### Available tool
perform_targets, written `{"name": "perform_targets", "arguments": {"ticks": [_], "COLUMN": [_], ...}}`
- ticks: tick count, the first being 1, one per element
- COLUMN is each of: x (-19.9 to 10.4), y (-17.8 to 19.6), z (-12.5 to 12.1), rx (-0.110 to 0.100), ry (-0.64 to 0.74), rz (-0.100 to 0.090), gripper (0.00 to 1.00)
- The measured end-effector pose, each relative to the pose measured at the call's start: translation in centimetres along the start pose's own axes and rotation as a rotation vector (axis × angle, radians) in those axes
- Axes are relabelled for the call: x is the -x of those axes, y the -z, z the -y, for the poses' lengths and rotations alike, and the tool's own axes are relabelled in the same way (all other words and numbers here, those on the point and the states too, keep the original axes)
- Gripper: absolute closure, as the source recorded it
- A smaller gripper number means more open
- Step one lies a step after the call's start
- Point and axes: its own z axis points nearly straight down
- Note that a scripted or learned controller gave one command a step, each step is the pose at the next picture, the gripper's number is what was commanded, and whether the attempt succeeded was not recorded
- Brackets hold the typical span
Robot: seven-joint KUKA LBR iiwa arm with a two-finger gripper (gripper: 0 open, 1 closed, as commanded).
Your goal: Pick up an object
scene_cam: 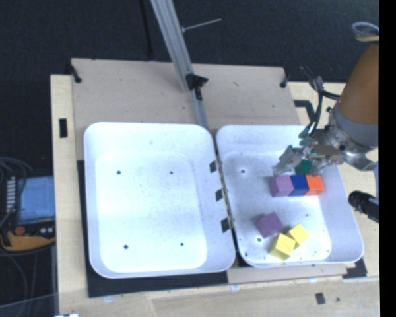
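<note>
In the right bin, the end effector, opening unclear, hovers over the purple block.

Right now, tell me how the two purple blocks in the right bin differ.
The upper purple block sits right under the gripper; the lower purple block lies nearer the bin's front.
The upper one touches a blue block in a row ending in an orange block; the lower one stands apart, with two yellow blocks beside it.
Both are purple, similar in size, and rest in the right bin.
</note>
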Motion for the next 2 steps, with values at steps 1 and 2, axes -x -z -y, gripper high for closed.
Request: {"name": "perform_targets", "arguments": {"ticks": [1, 2], "x": [0.0, -0.1], "y": [0.0, -4.3], "z": [0.0, -0.3], "rx": [0.001, -0.005], "ry": [-0.002, -0.003], "rz": [0.0, 0.0], "gripper": [0.0, 0.0]}}
